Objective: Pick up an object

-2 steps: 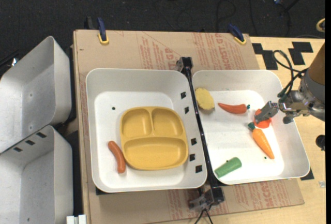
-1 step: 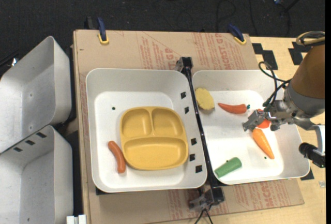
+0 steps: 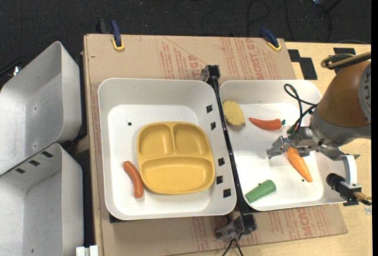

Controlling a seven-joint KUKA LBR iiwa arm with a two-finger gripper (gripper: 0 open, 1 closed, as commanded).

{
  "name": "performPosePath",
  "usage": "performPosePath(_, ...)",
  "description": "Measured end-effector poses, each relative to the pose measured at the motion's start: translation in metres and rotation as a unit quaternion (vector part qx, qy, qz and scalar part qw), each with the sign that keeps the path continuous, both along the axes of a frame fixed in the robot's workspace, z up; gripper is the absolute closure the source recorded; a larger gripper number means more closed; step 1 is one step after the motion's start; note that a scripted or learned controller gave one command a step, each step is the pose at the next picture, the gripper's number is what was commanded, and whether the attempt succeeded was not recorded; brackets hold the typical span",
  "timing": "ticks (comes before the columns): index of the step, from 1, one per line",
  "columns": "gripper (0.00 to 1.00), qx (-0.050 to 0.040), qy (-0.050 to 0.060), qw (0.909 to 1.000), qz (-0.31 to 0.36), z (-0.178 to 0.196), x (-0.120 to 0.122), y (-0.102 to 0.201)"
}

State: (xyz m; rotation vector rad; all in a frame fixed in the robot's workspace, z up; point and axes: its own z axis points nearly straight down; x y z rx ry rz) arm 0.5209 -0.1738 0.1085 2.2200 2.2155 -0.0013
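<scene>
- Camera view, layout: two white bins sit side by side on the bench. The left bin (image 3: 112,130) holds a yellow divided tray (image 3: 175,157) in its middle, with a sausage (image 3: 134,178) lying just off the tray's near-left corner.
- Camera view, right bin (image 3: 260,92): a pale yellow potato-like piece (image 3: 234,113) lies at the far left, a red chili pepper (image 3: 266,123) just to its right, a green cucumber-like piece (image 3: 260,190) near the front edge, and an orange carrot (image 3: 299,164) toward the right side.
- Camera view, arm: the arm comes in from the right, its orange band above the wrist, and the gripper (image 3: 286,146) hangs low over the right bin, right at the far end of the carrot.
- Tool state: I cannot tell how the tool stands; the metal parts at the tip are too small and cluttered to read, and nothing is plainly pinched there.
- Step in hand, as a judgement: this looks like the approach or grasp attempt on the carrot, which lies on the bin floor, touching or just beside the gripper tip, not lifted.
- Next move, as a judgement: a grip across the carrot's narrow body is needed, then a straight lift. The carrot lies at a slant, so a poorly aligned tool could push it aside or let it slip out.
</scene>
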Motion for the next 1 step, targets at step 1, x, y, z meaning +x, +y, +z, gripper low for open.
performPosePath(1,0.00,-0.0010,-0.003,1.0000,-0.001,-0.0133,0.0025,-0.0029)
